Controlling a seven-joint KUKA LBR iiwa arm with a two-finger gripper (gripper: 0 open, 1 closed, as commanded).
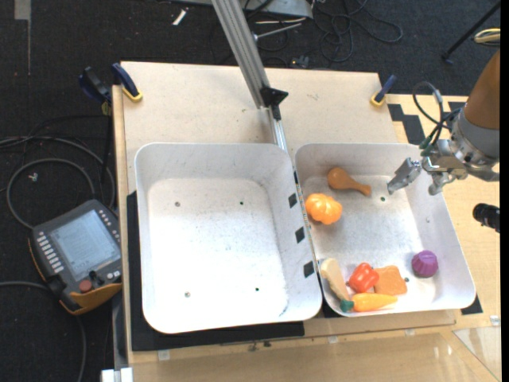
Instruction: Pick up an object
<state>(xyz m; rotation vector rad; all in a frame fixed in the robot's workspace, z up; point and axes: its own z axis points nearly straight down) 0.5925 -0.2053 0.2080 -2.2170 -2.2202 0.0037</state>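
Gripper (420, 177) above the right bin's (445, 221) far right edge, fingers spread, nothing between them.

Your nearest candidate is the brown drumstick-shaped toy (348, 181), lying flat in the far part of that bin, just left of the gripper and apart from the other things. It looks like hollow plastic: expect it light, stiff and slick, apt to roll or squirt out. Close across the fat rounded end, not the thin shank. The orange pumpkin (323, 208) sits nearby; the purple piece (425, 263) and the clustered toy vegetables (368, 286) crowd the near edge.
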